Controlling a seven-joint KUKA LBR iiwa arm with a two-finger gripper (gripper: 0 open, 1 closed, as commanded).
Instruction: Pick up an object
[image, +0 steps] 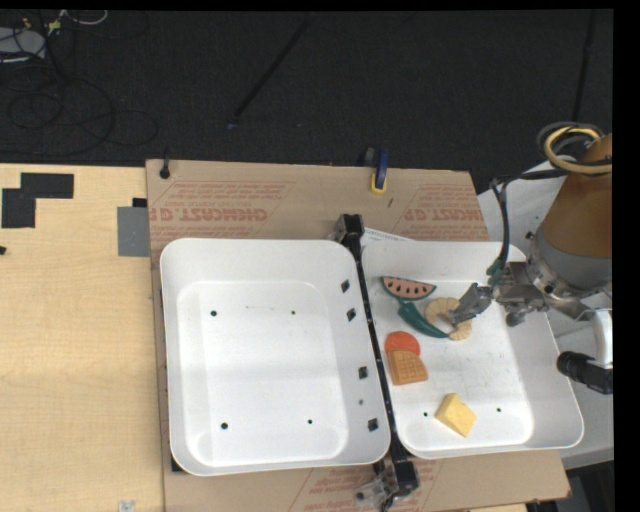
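**benchwatcher:** Going left to right: the shallow white plastic bin on the left is sitting on the brown cardboard sheet, touching its twin, the shallow white plastic bin on the right, along the black clips in the middle. All the toys are lying in the right one. An orange-and-red waffle-looking block is resting near the divider, a watermelon slice with a red face and green rind is lying above it, and a yellow cheese-like wedge is sitting apart near the front wall.

**gripfan22:** And the claw?

**benchwatcher:** The grey two-finger gripper is reaching in from the right and hovering over a curved green piece and a pale tan round thing. Its tips are looking close together right at the tan piece, but honestly I can't tell if they're pinching it or just touching.
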